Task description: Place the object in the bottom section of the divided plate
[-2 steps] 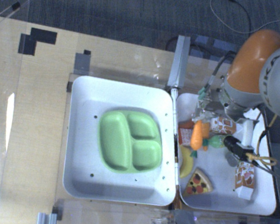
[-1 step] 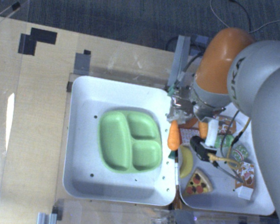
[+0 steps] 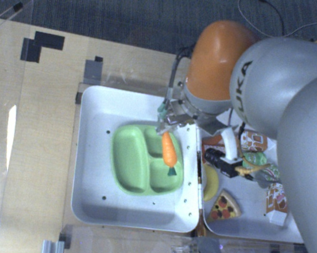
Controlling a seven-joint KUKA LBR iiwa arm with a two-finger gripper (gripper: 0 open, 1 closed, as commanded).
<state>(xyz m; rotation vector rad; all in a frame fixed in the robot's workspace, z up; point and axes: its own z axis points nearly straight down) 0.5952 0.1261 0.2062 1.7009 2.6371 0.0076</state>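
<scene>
The arm (image 3: 283, 82) bore the letters "UKA" in black on its grey shell; no other text was legible.

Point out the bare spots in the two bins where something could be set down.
Left bin: bare floor left of and below the green divided plate. The carrot hangs at the gripper over the plate's right side. Right bin: crowded with toys.
</scene>
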